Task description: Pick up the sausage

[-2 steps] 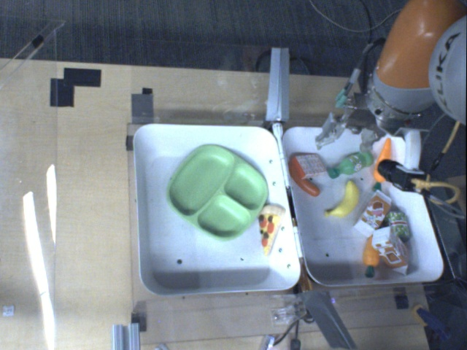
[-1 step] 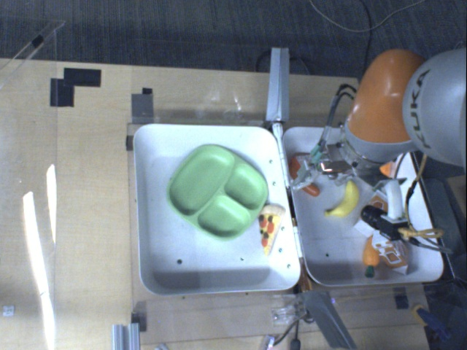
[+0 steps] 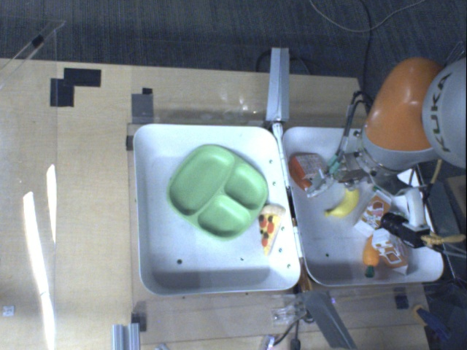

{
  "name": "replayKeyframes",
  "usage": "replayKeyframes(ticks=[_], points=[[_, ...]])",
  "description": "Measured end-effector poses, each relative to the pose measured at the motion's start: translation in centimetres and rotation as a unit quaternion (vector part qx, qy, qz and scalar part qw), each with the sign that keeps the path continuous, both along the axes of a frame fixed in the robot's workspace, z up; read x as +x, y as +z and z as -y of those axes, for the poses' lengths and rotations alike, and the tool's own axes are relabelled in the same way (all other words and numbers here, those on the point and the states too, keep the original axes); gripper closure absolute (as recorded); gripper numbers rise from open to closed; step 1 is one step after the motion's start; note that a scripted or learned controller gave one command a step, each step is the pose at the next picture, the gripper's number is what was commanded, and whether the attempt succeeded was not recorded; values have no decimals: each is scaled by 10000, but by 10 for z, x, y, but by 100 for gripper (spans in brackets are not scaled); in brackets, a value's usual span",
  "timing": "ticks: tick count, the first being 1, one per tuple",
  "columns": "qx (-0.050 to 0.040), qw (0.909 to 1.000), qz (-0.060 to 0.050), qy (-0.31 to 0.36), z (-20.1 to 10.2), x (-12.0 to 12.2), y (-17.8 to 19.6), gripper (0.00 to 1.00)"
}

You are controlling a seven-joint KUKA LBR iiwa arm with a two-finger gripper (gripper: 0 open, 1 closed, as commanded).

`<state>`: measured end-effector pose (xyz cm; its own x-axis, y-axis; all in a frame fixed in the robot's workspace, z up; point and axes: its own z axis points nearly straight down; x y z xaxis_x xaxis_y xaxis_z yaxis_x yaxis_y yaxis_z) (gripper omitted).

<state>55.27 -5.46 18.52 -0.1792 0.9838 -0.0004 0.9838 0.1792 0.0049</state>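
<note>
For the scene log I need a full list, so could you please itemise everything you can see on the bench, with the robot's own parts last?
Left bin: one, white, left half of the bench.
Right bin: one, white, beside it.
Divided plate: one, green, three compartments, middle of the left bin.
Pizza slice toy: one, yellow with red bits, left bin, right of the plate.
Reddish packet: one, red-orange, right bin's upper left.
Banana: one, yellow, middle of the right bin.
Cartons: about two, white and orange, right bin's lower right.
Arm: one, grey with orange band, above the right bin.
Hand: one, between packet and banana.
</note>
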Motion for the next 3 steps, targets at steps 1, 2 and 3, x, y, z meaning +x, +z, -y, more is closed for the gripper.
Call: replayKeyframes(ticks=[1,2,3], points=[[2,10000,2,55,-51,31,0,0],[-3,10000,1,-47,13,24,0,0],[0,9998,-5,220,-35,15,0,0]])
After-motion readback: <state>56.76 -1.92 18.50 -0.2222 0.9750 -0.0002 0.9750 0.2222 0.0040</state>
